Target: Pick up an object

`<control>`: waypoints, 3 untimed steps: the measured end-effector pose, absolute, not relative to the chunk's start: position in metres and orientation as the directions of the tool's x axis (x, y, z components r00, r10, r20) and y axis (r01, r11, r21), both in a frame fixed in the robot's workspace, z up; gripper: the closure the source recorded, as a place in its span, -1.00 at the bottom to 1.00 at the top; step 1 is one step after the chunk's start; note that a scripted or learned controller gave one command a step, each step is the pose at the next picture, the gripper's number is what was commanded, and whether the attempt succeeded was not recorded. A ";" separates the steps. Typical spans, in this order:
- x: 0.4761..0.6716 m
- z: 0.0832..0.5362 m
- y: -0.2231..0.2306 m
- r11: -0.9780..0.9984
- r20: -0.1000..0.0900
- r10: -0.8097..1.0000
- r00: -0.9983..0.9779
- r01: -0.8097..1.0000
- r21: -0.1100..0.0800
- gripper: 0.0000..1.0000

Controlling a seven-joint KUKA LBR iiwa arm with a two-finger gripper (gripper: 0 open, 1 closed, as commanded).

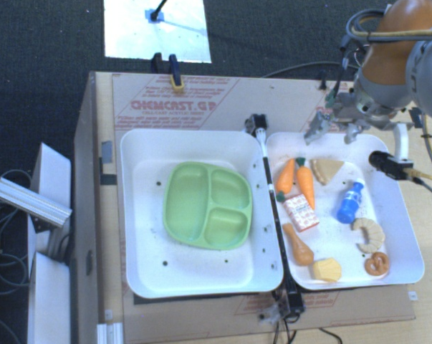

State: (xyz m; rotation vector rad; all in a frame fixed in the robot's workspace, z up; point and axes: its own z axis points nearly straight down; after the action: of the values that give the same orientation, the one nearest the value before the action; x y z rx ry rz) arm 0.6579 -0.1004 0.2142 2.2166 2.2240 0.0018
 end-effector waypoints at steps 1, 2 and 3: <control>0.669 0.167 -0.142 0.001 -0.001 1.000 -0.001 1.000 0.001 -1.00; 0.630 0.084 -0.170 0.001 -0.001 1.000 -0.001 1.000 0.000 -1.00; 0.597 0.085 -0.168 0.001 -0.001 1.000 -0.001 1.000 0.002 -1.00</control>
State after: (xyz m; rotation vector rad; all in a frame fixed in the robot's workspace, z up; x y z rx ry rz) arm 0.5970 -0.1682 0.0846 2.2191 2.2215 0.0011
